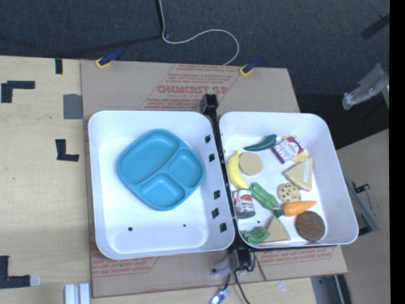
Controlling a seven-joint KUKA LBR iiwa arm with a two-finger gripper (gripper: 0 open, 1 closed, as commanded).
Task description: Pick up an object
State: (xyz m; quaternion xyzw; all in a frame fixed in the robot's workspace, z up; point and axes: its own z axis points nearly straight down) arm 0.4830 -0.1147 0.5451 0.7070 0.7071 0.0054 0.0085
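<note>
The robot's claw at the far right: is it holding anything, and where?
Nothing is held. The arm sits outside the bins with no item on it. The banana and carrot lie in the right bin.

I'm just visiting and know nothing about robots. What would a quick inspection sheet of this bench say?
Surface: cardboard sheet under two white bins, side by side.
Job's things: right bin holds toy food: banana, carrot, small can, brown round cookie and more.
Clutter: blue divided tray in left bin.
Grippers: grey part at right edge; fingers not made out.
Cables: white cable on the dark floor behind.
Surroundings: yellow-blue clamps on the cardboard's far edge.
</note>
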